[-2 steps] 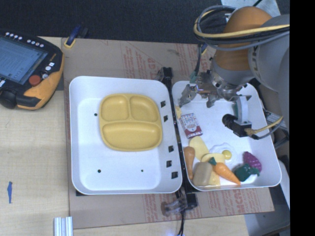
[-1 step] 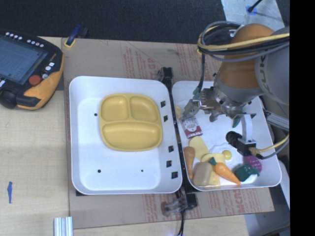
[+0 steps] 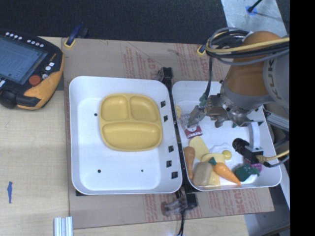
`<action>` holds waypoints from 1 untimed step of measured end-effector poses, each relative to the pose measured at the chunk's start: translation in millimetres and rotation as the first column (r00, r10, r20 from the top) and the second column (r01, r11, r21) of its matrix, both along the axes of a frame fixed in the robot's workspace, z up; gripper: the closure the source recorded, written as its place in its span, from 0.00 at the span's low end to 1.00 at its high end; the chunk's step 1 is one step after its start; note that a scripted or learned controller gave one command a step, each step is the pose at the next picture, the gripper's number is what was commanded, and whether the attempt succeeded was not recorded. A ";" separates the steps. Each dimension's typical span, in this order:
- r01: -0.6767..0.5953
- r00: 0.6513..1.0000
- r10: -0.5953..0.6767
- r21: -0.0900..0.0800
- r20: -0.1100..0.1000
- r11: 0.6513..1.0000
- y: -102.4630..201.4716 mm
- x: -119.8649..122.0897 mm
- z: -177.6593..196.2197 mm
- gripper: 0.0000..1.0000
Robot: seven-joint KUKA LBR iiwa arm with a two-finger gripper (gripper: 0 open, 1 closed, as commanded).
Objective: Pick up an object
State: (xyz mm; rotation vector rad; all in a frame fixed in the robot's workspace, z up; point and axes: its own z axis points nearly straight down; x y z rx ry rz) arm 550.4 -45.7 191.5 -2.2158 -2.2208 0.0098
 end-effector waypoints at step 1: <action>0.000 1.000 0.000 0.002 -0.002 1.000 3.7 -72.0 6.3 0.00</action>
